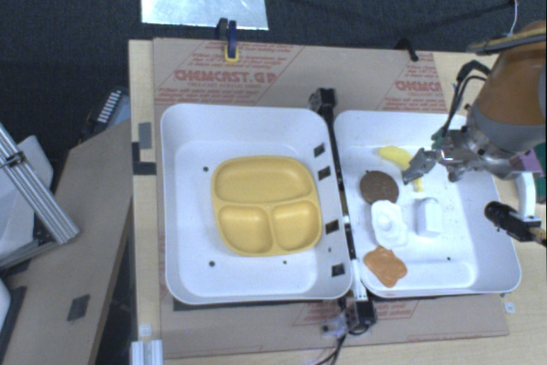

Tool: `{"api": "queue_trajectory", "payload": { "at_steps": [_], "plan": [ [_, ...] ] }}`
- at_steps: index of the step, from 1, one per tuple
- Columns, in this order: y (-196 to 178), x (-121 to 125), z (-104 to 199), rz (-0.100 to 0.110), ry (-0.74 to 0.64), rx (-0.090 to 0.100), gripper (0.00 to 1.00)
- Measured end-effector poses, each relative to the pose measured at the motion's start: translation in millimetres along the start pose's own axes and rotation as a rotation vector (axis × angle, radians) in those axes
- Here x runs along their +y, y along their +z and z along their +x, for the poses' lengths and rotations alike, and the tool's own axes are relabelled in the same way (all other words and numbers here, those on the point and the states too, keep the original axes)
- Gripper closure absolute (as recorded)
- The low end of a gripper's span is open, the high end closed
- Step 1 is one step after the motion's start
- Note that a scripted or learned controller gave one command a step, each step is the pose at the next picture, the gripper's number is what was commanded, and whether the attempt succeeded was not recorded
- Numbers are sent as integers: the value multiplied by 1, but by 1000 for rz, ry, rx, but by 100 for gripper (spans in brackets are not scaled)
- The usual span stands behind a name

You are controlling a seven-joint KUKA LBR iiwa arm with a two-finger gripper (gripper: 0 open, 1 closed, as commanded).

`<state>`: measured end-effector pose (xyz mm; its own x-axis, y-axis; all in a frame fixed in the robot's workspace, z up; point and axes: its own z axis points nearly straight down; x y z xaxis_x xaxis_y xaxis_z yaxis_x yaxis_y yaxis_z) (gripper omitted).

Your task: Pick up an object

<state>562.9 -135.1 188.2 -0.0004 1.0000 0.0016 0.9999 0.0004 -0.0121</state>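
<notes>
While the gripper (420, 165) hangs over the right bin (491, 269) beside the yellow piece (395, 156), its grip state cannot be told. Centre squarely over that piece, then descend slowly, avoiding the brown disc (379, 185).

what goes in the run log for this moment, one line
phase: reaching | gripper: over right bin, beside yellow piece | nothing between fingers | left bin: yellow tray
</notes>
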Motion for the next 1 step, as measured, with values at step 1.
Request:
{"api": "queue_trajectory", "payload": {
  "at_steps": [1],
  "plan": [
    [-7, 3, 0, -13, -3, -2, 0]
  ]
}}
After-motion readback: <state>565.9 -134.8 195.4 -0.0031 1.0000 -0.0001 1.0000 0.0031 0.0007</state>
